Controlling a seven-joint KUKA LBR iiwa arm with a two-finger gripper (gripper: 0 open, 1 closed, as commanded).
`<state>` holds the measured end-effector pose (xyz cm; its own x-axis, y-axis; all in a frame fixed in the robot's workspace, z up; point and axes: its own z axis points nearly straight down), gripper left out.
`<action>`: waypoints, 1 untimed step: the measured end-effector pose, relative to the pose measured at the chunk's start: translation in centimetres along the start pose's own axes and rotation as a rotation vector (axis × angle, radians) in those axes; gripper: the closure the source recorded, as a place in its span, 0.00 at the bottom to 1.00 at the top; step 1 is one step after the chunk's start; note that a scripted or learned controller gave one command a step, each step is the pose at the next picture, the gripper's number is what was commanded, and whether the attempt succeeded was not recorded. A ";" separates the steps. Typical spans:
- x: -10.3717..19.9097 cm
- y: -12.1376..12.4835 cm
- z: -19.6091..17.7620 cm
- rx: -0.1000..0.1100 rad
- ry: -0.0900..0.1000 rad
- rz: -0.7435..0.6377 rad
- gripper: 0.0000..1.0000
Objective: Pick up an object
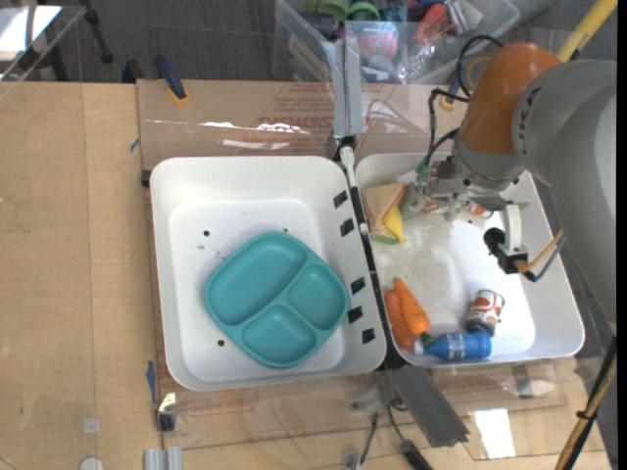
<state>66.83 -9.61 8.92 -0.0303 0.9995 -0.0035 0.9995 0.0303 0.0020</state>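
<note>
The right bin (pixel 558 333) holds a tan and yellow sandwich-like toy (pixel 386 210) at its far left, an orange carrot (pixel 406 311) near the front left, a blue bottle (pixel 460 346) along the front wall and a small red and white can (pixel 484 310) beside it. My gripper (pixel 438 196) is low over the far part of this bin, just right of the sandwich toy. The wrist and its fittings hide the fingertips. A teal divided plate (pixel 276 299) lies in the left bin (pixel 176 272).
A clear tub full of mixed toys (pixel 392 13) stands behind the bins. The divider with black clips (pixel 357 253) runs between the two bins. The grey arm (pixel 578 135) covers the right bin's far right corner.
</note>
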 end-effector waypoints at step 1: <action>-4.8 -0.3 -1.4 -0.001 0.003 -0.299 0.00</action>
